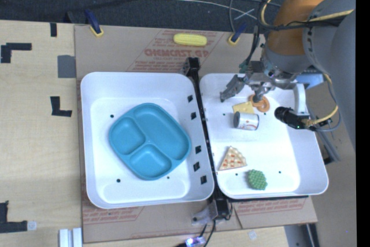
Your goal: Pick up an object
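Note:
The right bin holds several small objects. A yellow wedge and an orange ring lie near its back. A small white can lies on its side just in front of them. Nearer the front are a pizza slice and a green broccoli piece. My gripper hangs over the back of this bin, just above the yellow wedge. Its fingers are spread open and I see nothing held between them.
The left bin holds a blue divided plate. A yellow banana-like toy lies on the cardboard behind the bins. A black divider runs between the bins. Cables loop above the arm's wrist.

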Controlling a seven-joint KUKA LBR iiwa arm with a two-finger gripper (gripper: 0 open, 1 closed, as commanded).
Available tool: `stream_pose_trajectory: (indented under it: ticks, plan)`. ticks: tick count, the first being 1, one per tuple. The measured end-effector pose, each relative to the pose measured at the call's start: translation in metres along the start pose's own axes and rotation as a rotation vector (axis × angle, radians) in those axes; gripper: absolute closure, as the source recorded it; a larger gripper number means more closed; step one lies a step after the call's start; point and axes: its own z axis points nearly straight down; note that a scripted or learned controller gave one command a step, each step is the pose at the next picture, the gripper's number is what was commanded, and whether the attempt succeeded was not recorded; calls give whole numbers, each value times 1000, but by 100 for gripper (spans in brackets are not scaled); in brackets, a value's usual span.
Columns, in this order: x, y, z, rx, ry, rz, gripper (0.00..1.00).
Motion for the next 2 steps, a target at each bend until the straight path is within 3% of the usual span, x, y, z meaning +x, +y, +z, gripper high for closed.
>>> stream_pose_trajectory:
  ticks: [1,2]
  plan:
    - [0,3,-8,-14,-1,-3,0]
    - [-9,-1,44,-11,-2,-2,0]
